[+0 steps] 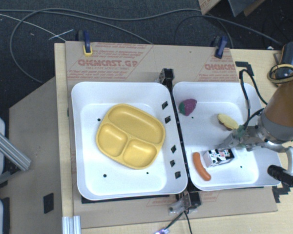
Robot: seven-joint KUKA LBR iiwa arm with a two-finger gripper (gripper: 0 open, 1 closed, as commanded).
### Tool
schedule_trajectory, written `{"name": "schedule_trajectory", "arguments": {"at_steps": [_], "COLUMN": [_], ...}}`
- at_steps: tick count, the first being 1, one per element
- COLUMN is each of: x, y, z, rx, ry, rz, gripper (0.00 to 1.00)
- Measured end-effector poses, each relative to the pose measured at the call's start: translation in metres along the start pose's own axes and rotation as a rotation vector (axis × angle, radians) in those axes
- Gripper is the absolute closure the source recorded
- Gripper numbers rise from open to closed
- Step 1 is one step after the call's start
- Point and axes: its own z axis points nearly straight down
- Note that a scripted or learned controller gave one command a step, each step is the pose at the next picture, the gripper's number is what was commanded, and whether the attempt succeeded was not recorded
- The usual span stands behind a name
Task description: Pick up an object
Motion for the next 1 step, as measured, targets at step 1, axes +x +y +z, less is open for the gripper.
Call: {"name": "schedule_trajectory", "arguments": {"at_steps": [1], "x": [0.0], "y": [0.0024], "z": [-0.0149], "rx": [-0.009], "ry": [-0.002], "rz": [-0.001], "gripper": [1.0]}}
